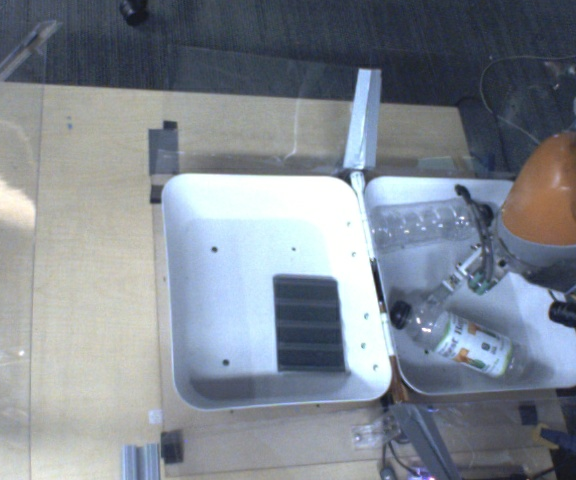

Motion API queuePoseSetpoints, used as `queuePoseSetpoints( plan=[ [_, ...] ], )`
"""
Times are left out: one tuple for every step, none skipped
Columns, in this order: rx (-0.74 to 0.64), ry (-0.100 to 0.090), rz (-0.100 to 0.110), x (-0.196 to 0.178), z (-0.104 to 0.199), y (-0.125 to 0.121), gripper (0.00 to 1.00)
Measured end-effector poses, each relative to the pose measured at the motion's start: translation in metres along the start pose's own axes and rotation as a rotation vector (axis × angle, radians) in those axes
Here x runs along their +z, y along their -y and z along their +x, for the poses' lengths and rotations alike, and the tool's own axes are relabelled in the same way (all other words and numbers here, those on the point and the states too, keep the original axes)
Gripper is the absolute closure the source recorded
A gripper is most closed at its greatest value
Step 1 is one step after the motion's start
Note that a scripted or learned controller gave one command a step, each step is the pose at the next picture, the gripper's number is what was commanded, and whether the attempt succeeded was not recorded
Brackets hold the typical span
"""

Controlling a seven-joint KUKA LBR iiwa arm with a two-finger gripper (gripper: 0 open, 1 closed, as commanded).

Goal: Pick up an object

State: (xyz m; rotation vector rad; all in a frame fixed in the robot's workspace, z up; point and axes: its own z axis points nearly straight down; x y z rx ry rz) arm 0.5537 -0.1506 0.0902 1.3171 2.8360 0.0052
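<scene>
In the right bin (pixel 553 376) a clear plastic bottle (pixel 465 341) lies on its side, with a green and white label and a black cap (pixel 400 315) pointing left. My gripper (pixel 460 280) hangs just above the bottle's neck end, reaching in from the right under the orange band (pixel 548 203). Its tip is small and partly blurred against the clear plastic. A black ridged rectangular block (pixel 308 323) lies flat in the left bin (pixel 258 184), right of centre and towards the front.
A clear ribbed plastic container (pixel 423 223) rests along the back wall of the right bin, close to the gripper. A metal bar (pixel 363 118) stands behind the wall between the bins. Cables and fixtures crowd the bench's front right edge (pixel 418 448).
</scene>
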Motion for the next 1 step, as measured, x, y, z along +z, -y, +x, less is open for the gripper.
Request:
queuePoseSetpoints(
  plan=[
    [0.287, -0.004, 0.004, -0.0702, -0.0152, 0.0176, 0.00]
  ],
)
